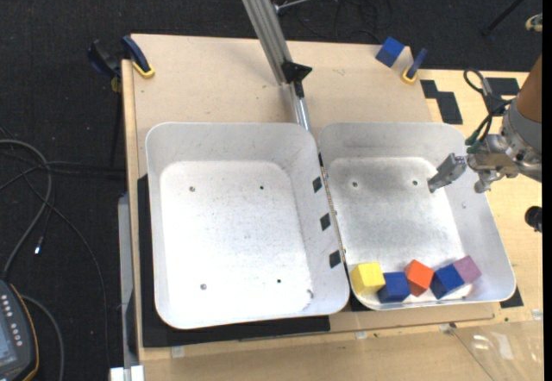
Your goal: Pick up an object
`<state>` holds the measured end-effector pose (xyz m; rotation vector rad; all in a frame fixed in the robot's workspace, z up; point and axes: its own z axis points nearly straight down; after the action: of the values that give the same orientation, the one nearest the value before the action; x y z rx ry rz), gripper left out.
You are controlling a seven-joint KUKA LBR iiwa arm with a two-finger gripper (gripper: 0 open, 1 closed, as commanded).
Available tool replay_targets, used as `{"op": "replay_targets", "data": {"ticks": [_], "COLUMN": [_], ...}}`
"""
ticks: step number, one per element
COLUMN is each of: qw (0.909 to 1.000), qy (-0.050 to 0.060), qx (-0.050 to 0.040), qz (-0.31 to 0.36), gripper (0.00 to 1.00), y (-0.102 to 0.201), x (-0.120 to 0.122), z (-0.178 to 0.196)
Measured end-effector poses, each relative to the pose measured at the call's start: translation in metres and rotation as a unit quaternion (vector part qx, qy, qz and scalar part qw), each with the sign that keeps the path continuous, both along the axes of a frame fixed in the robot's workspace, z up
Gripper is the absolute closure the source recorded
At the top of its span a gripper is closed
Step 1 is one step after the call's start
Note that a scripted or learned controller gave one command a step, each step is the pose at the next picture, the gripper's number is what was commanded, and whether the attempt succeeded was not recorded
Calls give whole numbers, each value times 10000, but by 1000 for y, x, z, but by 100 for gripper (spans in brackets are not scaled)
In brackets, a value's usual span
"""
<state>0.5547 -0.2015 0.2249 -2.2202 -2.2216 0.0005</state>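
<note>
Hovering over the right bin (483, 224) at its far right edge, the gripper (461, 171) holds nothing, and whether it is open or closed cannot be told from this angle. Five small blocks huddle along the bin's near wall: yellow block (368, 275), blue block (395, 286), orange block (419, 275), a second blue block (448, 280) and purple block (467, 268). They look light, rigid and flat-sided; the yellow block, with open floor on its left, seems easiest to pinch across opposite faces.

Bright, even light; soft focus
</note>
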Motion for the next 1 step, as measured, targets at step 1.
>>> {"op": "replay_targets", "data": {"ticks": [1], "qw": [10000], "qy": [19], "qx": [20], "qz": [44], "gripper": [0], "y": [100], "x": [-16], "z": [-49]}}
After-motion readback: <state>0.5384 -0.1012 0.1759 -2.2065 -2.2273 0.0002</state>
